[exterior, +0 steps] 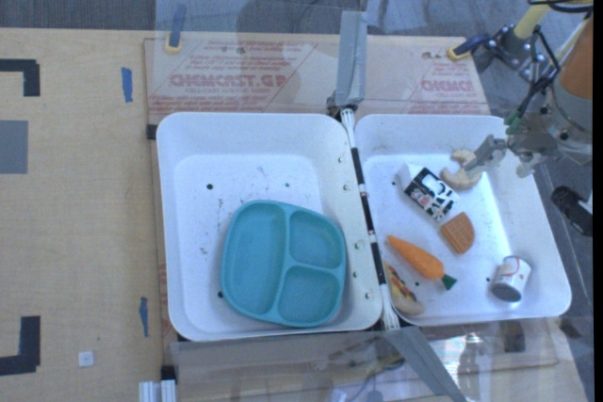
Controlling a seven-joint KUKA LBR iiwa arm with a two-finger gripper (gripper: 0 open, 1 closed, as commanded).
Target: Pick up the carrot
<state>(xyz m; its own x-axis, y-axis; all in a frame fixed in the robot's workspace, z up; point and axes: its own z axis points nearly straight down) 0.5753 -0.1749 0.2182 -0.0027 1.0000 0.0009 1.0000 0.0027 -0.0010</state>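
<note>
Two white bins sit before you, and nearest in the left bin (179,202) lies a teal divided plate (285,265). In the right bin (551,292), your carrot (418,259) lies toward the near left, its green tip pointing right, with a small can (510,279) off to its right. Beyond it you see a tan cracker-like piece (458,233), then a black-and-white packet (430,193) and a pale curved piece (461,168). Farthest, the gripper (499,151) hangs over the far right side, well apart from the carrot; you cannot tell its state.

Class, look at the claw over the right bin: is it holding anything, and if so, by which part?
Nothing is held. The claw hovers near the bin's far edge, beside a pale curved item, nothing between its fingers. The carrot lies untouched nearer the front.
</note>
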